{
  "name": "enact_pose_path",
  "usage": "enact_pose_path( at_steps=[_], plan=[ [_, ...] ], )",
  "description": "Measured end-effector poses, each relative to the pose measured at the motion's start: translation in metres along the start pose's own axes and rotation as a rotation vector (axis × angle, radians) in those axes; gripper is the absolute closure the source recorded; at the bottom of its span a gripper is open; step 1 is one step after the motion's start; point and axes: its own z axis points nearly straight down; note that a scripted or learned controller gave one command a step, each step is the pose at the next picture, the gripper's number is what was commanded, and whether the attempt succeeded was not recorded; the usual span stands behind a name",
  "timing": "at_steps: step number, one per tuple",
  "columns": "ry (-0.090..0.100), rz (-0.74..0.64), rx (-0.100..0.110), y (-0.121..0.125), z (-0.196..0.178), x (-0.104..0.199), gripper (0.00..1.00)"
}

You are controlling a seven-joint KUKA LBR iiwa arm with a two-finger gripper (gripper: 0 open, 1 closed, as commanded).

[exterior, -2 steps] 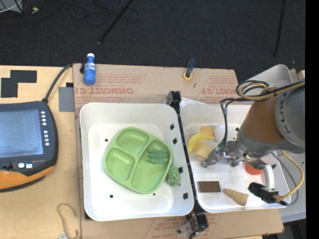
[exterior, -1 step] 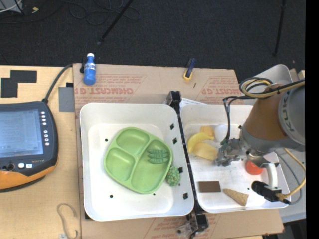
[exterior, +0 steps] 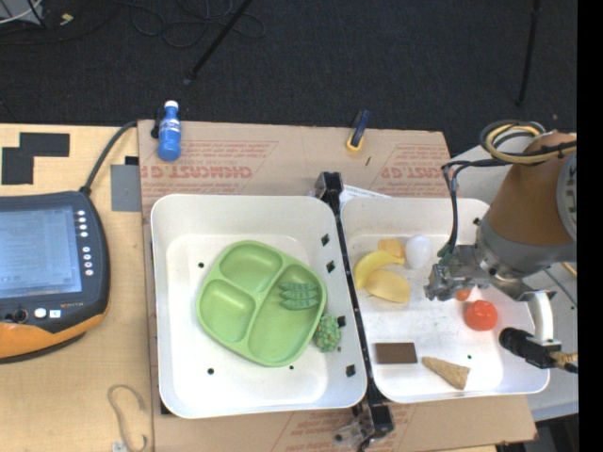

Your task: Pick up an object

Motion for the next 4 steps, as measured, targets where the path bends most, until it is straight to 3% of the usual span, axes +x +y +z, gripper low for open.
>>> enact_pose_path(
  at_steps=[1, 2, 4],
  plan=[
    [-0.001, -0.001, -0.001, -0.003, -0.06, -0.009, 1.0],
    [0.001, -0.002, 0.003, -0.003, -0.069, -0.011, 1.0],
    [0.004, -0.012, 0.007, -0.005, -0.065, 0.106, 1.0]
  ],
)
